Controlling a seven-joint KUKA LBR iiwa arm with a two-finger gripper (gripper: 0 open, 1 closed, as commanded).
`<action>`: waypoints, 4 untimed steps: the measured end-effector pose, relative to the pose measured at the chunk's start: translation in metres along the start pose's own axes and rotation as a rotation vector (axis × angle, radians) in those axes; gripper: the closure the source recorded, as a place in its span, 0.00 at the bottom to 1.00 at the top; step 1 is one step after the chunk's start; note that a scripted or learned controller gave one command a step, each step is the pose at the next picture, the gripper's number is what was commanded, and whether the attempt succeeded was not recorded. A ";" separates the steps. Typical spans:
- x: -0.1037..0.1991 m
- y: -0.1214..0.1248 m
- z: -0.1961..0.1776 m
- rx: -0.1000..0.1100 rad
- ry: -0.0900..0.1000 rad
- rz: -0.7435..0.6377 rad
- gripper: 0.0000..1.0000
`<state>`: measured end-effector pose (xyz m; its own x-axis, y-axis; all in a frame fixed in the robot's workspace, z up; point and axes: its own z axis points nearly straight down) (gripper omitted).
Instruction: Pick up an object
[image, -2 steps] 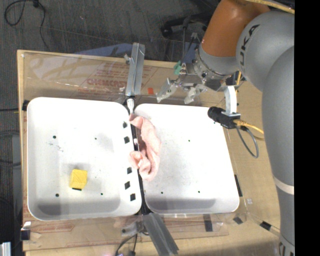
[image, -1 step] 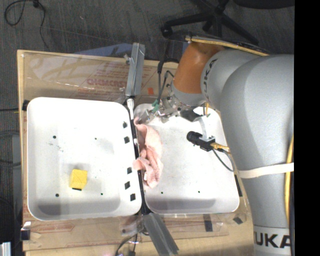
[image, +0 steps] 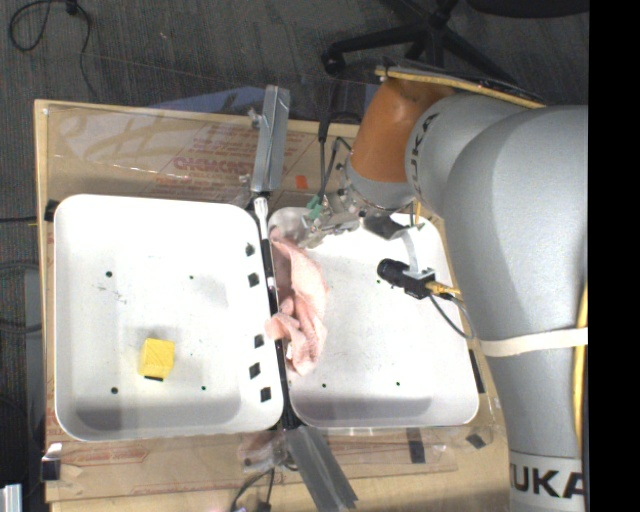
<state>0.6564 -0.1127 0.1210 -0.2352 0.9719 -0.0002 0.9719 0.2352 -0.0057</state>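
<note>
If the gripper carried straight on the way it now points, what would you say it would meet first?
Most likely the crumpled pink cloth. The gripper points down and towards the picture's left, at the cloth's upper end near the divider between the two white bins. Depth is hard to judge; it may already touch the cloth.

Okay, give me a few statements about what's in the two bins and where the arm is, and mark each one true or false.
1. A yellow block lies in the left bin. True.
2. A pink cloth lies along the left edge of the right bin, beside the divider. True.
3. The yellow block rests on top of the pink cloth. False: they are in separate bins, well apart.
4. The arm's gripper is over the left bin's lower corner. False: it is at the right bin's upper left corner, near the cloth's top end.
5. The arm has an orange band above the wrist. True.
</note>
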 end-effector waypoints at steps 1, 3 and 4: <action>0.036 0.009 -0.088 -0.005 0.000 -0.004 1.00; 0.080 0.019 -0.102 -0.005 -0.001 -0.125 1.00; 0.080 0.020 -0.112 -0.005 -0.001 -0.129 1.00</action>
<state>0.6576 -0.0297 0.2333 -0.3585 0.9335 -0.0011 0.9335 0.3585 -0.0010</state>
